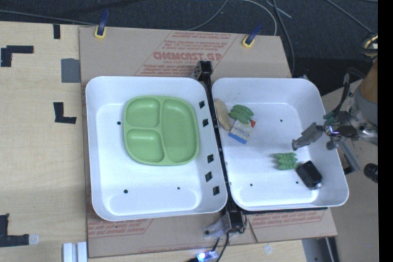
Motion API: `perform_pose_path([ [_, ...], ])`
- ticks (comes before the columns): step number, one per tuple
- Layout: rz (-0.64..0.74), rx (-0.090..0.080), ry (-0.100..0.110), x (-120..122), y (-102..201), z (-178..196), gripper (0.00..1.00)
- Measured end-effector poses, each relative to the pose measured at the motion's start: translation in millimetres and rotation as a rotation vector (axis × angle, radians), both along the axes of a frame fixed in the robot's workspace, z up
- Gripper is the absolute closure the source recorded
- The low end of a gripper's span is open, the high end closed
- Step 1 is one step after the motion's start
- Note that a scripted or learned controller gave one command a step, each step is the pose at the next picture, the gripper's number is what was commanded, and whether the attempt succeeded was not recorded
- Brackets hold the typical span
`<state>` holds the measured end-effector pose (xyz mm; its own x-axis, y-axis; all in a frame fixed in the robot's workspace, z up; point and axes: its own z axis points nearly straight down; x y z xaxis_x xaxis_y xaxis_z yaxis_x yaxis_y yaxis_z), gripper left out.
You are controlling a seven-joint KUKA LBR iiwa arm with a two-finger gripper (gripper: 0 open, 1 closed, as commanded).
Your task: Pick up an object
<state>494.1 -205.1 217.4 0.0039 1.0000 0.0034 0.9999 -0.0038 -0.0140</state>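
Nearest the camera, the front rim of the right bin runs along the surface, with a bracket and cable at the seam where the two bins meet. Just inside that bin's near right corner lies a small black block, oblong with rounded ends, its long axis slanting from upper left to lower right. Just to its left, close but apart, sits a green toy, lumpy and ridged, lying roughly crosswise.

Above these, the claw reaches in over the right rim; a grey finger points down and left toward the bin floor, with nothing seen between its fingers, and whether they stand apart or together cannot be told.

Farther back, near the dividing wall, a small box with white, red and blue faces lies tilted; its print is too small to read. A second green piece rests against its upper edge, and a pale tan oblong thing lies beside the divider, long axis near to far.

The left bin holds a smooth green plate with three compartments and rounded corners.

Beyond both bins lies brown cardboard printed in red, reading partly "CHEMCAST GP", held by two yellow-tipped clamps.
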Motion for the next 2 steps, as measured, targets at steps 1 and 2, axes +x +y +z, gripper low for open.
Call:
perform_pose_path([
  [1,0.005,-0.003,-0.012,3,1,7,0.00],
  [2,0.004,-0.004,-0.011,3,-2,-35,0.00],
])
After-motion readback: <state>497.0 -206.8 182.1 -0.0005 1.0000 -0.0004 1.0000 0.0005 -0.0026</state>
